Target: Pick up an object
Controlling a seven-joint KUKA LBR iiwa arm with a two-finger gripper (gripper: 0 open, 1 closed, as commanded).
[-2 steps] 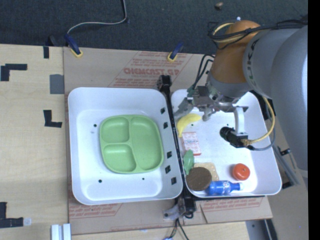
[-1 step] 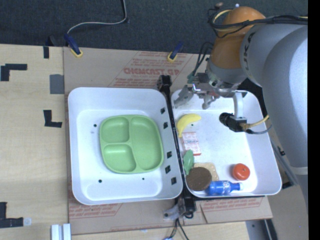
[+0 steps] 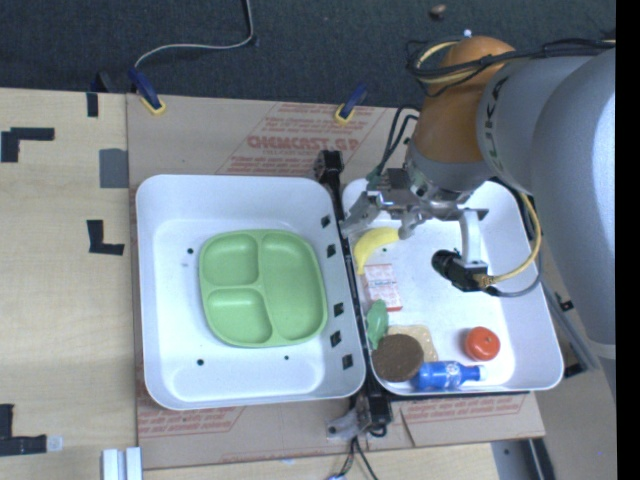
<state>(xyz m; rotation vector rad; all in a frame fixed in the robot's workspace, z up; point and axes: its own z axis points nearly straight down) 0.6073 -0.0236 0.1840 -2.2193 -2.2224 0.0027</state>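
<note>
The gripper (image 3: pixel 385 218) hung over the upper left corner of the right bin (image 3: pixel 520 368), close to the divider between the two bins. Its metal fingers pointed down and leftward toward a yellow banana-shaped object (image 3: pixel 372 242), which lay just beneath and touching or nearly touching the tips; whether the fingers were apart or together could not be told from this angle, and nothing was visibly clamped between them. Above the gripper rose the orange band (image 3: pixel 460 98) and the grey arm (image 3: pixel 570 148), coming in from the right.

Just below the yellow object lay a small flat packet (image 3: pixel 383 286) with red print on white, its lettering too small to read. Further down from the gripper sat a green item (image 3: pixel 376 323) against the bin's left wall, then a round brown disc (image 3: pixel 398 356) resting on a tan piece (image 3: pixel 425 340), and a blue bottle (image 3: pixel 445 375) on its side near the bottom edge. An orange-red round object (image 3: pixel 482 343) lay down and to the right. A black fitting (image 3: pixel 455 268) with a yellow cable hung to the gripper's right.

Across the divider to the left, the left bin (image 3: pixel 170 208) held a green divided tray (image 3: pixel 264 288). Above the bins, the cardboard sheet (image 3: pixel 200 138) carried red printing, reading roughly "CHEMCAST", upside down.
</note>
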